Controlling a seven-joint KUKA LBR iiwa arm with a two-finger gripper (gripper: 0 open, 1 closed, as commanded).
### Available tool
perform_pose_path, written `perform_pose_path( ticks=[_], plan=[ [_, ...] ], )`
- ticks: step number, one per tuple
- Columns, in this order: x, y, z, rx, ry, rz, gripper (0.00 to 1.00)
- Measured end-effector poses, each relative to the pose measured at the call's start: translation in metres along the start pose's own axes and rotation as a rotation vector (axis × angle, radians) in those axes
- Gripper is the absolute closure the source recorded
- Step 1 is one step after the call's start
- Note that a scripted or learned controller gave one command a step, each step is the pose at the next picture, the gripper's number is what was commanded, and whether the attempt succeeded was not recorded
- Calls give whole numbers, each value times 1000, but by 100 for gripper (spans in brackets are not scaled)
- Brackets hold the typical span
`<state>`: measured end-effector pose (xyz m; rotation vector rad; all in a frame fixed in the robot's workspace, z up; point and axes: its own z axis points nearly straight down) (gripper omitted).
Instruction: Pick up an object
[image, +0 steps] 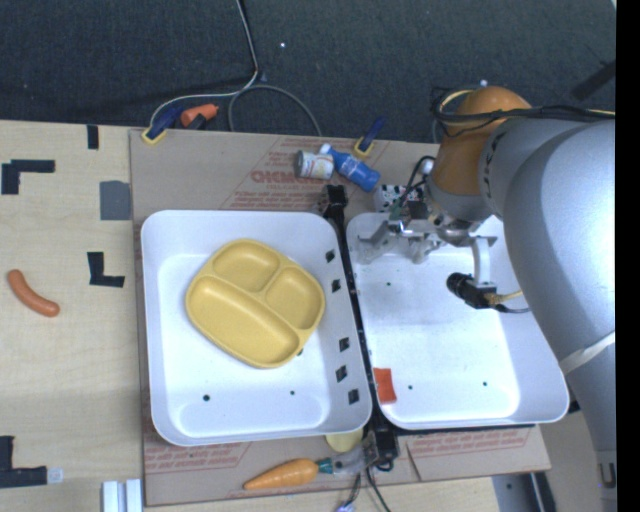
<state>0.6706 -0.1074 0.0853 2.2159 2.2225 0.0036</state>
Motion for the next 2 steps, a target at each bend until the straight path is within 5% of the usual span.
perform_pose_path(
  ticks=[1, 2],
  plan=[
    [0, -1, -10, 1, -1, 0, 100],
    [0, -1, -10, 2, -3, 0, 0]
  ],
)
